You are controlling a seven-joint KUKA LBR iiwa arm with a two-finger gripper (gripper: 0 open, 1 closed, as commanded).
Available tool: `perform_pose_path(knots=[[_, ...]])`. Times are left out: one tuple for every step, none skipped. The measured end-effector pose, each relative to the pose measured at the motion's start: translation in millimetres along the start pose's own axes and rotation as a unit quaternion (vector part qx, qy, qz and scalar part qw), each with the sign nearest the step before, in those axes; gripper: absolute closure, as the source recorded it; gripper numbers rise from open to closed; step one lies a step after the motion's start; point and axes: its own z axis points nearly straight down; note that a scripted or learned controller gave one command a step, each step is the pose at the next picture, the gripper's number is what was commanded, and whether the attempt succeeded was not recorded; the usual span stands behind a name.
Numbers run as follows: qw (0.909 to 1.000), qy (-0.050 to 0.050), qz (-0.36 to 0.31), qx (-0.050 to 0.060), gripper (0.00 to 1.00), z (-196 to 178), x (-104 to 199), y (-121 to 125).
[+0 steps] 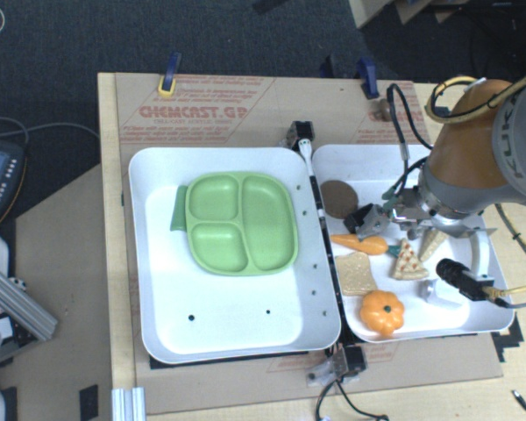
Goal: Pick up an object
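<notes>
— Where are you working?

— At a tan bench point(114, 156) with red lettering printed on it, standing on dark carpet point(158, 16). It carries two shallow white bins that touch along their inner edges.

— And your hand?

— My hand point(408, 232) hangs low over the right-hand white bin point(351, 158), reaching in from the right. From this angle I cannot tell how far it is open, and I see nothing gripped in it.

— What lies closest to it?

— A tan triangular toy pizza slice point(409, 262) lies just below it; whether they touch I cannot say. Just beside that, toward the bin's inner wall, is an orange toy carrot point(360, 245) lying on its side. Below the carrot rests a pale speckled toy bread slice point(355, 275), and touching its lower corner is a small orange toy pumpkin point(381, 313). Above the carrot lies a flat brown round disc point(337, 197).

— And further out?

— The left-hand white bin point(228, 318) holds a light green plastic plate with three compartments point(241, 222), flat in its upper half, well apart from my hand.
</notes>
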Motion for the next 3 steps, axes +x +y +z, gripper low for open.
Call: perform_pose_path(knots=[[1.0000,0.002,-0.001,-0.008,0.00,38.0,2.8,4.9],[0.9999,0.001,-0.001,-0.013,1.00,22.1,2.4,7.9],[1.0000,-0.002,-0.001,-0.007,1.00,-38.7,9.3,5.5]])
